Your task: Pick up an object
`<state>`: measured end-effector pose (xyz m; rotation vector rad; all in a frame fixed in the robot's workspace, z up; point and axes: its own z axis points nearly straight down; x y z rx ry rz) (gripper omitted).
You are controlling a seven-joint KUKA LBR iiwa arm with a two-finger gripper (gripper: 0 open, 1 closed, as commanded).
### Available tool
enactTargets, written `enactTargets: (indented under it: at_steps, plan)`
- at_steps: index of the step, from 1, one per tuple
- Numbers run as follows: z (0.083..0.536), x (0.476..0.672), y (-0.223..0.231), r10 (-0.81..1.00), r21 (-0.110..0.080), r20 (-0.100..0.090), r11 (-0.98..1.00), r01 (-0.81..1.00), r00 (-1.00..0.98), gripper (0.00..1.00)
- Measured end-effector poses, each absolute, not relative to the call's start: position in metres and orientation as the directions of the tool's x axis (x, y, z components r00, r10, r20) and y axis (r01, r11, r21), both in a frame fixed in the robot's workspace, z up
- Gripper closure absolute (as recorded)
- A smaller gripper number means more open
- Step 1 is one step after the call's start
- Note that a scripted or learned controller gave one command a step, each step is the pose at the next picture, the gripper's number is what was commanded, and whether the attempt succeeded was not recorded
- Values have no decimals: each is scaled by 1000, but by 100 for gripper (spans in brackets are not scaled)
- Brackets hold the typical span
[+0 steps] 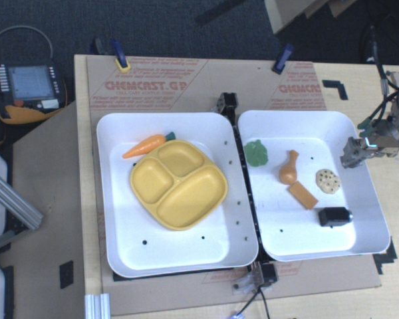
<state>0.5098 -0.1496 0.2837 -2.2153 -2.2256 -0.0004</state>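
Two shallow white bins sit side by side on the table, seen from above. My gripper (pixel 354 153) hangs at the right rim of the right bin (pixel 306 244); whether it is apart or together I cannot tell. Inside that bin lie a green broccoli piece (pixel 256 153), a tan drumstick (pixel 289 167), an orange block (pixel 302 195) touching the drumstick, a speckled cookie (pixel 328 181) and a black block (pixel 334 216). The left bin (pixel 120 231) holds a yellow divided plate (pixel 179 185) with a carrot (pixel 145 145) just beside it.

Yellow plate (pixel 179 193), orange carrot (pixel 144 145), speckled cookie (pixel 328 181)
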Motion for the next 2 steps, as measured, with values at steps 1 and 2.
enactTargets:
  at_steps: [1, 2]
  plan:
    - [265, 503, -104, 1000, -2, 1, 1, 1000, -1, 100]
    - [263, 509, -53, 1000, -2, 2, 6, 1000, -6, 100]
